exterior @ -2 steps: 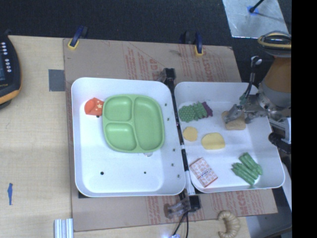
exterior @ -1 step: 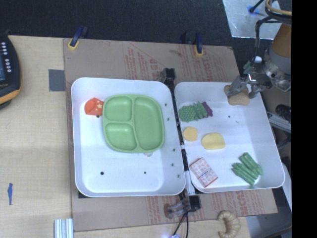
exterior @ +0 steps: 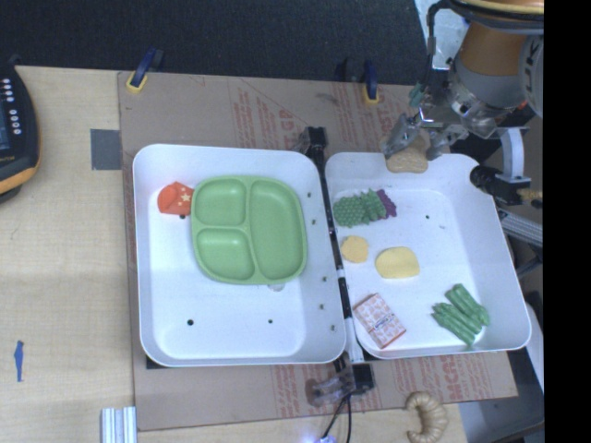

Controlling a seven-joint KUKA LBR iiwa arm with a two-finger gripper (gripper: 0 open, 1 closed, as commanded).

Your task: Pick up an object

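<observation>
Claw [exterior: 413, 143] over tan cookie [exterior: 406, 163]

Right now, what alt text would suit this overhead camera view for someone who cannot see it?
A grey-and-orange robot arm's gripper hovers over a tan item at the right bin's far edge. The left bin holds a green divided plate.

- Two bins [exterior: 166, 340]: white plastic, smooth, faint sheen.
- Divided plate [exterior: 249, 229]: green plastic, matt.
- Board [exterior: 268, 104] beneath the bins: brown cardboard, dull, printed in red.
- Surface [exterior: 60, 275]: pale wood-look, matt.
- Claw [exterior: 416, 137]: bare metal, shiny.
- Packet [exterior: 379, 319]: printed paper or film; cannot tell which.
- Green beans [exterior: 462, 314]: smooth, plastic-looking.
</observation>
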